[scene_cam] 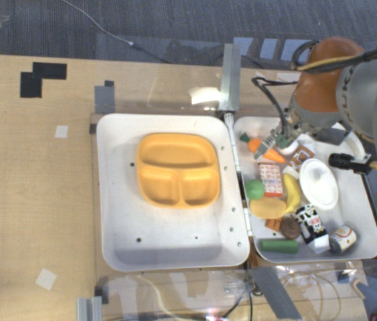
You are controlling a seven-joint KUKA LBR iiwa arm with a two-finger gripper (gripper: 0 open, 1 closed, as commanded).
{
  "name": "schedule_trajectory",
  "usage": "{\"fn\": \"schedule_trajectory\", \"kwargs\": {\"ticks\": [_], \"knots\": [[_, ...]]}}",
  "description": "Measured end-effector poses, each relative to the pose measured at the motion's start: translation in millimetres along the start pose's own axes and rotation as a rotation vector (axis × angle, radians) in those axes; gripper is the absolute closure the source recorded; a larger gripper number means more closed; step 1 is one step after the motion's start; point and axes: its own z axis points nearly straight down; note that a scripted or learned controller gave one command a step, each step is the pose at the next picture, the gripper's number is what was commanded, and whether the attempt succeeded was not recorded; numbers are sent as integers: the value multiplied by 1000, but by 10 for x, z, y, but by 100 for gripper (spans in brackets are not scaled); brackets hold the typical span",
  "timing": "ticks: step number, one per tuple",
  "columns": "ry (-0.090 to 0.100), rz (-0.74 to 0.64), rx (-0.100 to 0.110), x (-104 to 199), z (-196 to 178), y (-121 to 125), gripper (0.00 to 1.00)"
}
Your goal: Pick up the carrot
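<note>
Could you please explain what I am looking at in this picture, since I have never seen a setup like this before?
This is one picture from a camera fixed above a bench, looking down at a slant. The grey machine with the orange band at the right is a robot arm. Its gripper is the part that grasps. It hangs over the far end of the right bin, right at the orange carrot it is meant to pick up. Whether it has hold of the carrot, I cannot tell from here. That bin is crowded with small toy items, among them a white bowl, a banana and a green cucumber. The left bin holds a yellow divided tray.
</note>
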Motion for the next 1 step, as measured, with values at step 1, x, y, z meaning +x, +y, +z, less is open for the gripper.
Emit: {"fn": "schedule_trajectory", "kwargs": {"ticks": [1], "knots": [[12,-188,4,561,-864,121,100]]}}
